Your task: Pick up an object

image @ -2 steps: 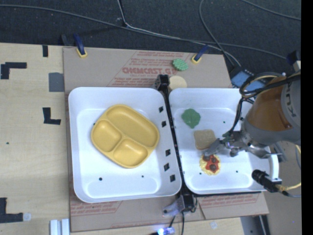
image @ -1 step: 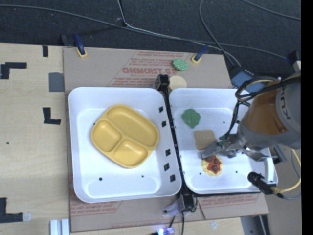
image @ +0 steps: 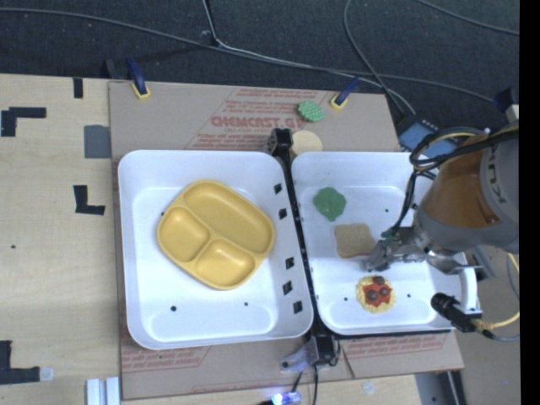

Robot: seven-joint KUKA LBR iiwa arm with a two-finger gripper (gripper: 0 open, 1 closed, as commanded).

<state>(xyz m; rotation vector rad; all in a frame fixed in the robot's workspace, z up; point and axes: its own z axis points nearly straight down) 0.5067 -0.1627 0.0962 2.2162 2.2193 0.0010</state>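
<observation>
Dark carpet, cables; wooden bench.

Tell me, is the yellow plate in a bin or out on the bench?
In a bin. The yellow plate lies flat inside the left bin, its white rim all around it.

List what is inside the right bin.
The right bin holds a green piece, a tan slab and a small pizza-like toy. The gripper and arm cover its right side.

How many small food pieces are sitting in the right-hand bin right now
3: a green piece toward the back, a tan square piece mid-bin beside the gripper, and a yellow-and-red piece near the front. The arm may hide more.
</observation>
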